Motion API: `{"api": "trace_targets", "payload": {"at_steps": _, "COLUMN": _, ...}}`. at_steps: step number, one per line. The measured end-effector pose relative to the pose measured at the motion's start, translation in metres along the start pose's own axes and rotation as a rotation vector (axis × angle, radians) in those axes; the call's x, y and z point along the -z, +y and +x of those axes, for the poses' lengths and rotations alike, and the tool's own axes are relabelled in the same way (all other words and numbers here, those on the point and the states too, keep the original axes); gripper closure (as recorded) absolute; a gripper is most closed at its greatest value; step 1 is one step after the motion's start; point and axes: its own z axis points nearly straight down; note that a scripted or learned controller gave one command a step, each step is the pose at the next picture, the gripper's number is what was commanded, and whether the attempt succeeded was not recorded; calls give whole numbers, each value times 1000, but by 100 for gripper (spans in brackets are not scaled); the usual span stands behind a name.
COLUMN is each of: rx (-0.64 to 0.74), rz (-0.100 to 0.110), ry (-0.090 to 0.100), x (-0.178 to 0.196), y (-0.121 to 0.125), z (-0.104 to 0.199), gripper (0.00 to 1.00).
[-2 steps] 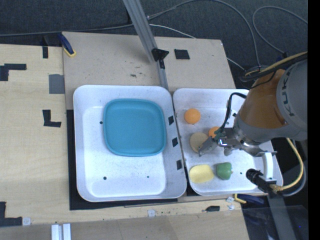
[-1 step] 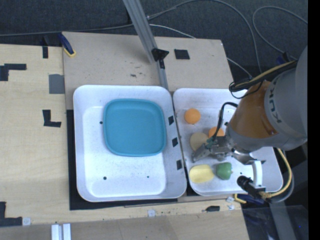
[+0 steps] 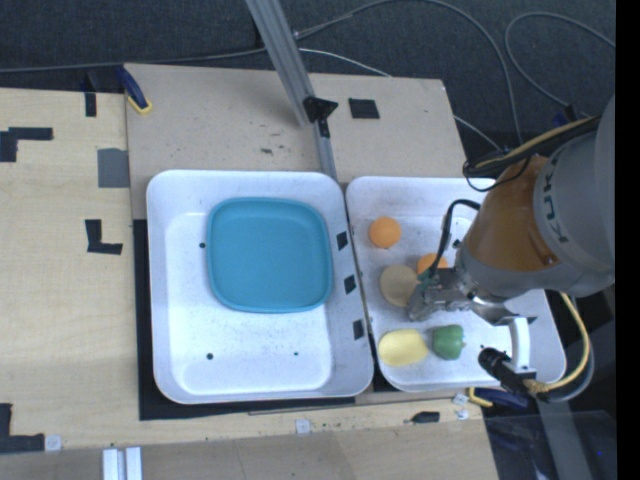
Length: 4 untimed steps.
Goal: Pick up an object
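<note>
Left bin (image 3: 180, 368): the teal plate (image 3: 268, 253) takes up its upper middle, leaving a broad bare strip of floor below the plate and narrower margins to the plate's left and above it. Right bin (image 3: 400, 193): crowded, with an orange ball (image 3: 384, 232) to the plate's right, a beige round object (image 3: 397, 284) below that ball, and a yellow object (image 3: 402, 347) and green object (image 3: 448, 342) lower still, close together, while the arm (image 3: 530, 228) and gripper (image 3: 430, 296) cover the bin's right half. Open floor there lies along the top edge, above the orange ball.
</note>
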Motion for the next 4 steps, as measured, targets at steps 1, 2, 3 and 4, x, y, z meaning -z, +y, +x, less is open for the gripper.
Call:
{"api": "trace_targets", "payload": {"at_steps": 1, "rx": 1, "rz": -2, "ry": 1, "x": 57, "y": -5, "z": 6, "gripper": 100}}
{"api": "trace_targets", "payload": {"at_steps": 2, "rx": 1, "rz": 0, "ry": 1, "x": 99, "y": -2, "z": 8, "gripper": 100}}
{"api": "trace_targets", "payload": {"at_steps": 3, "rx": 1, "rz": 0, "ry": 1, "x": 133, "y": -1, "z": 9, "gripper": 100}}
{"api": "trace_targets", "payload": {"at_steps": 4, "rx": 5, "rz": 3, "ry": 2, "x": 136, "y": 9, "z": 54, "gripper": 100}}
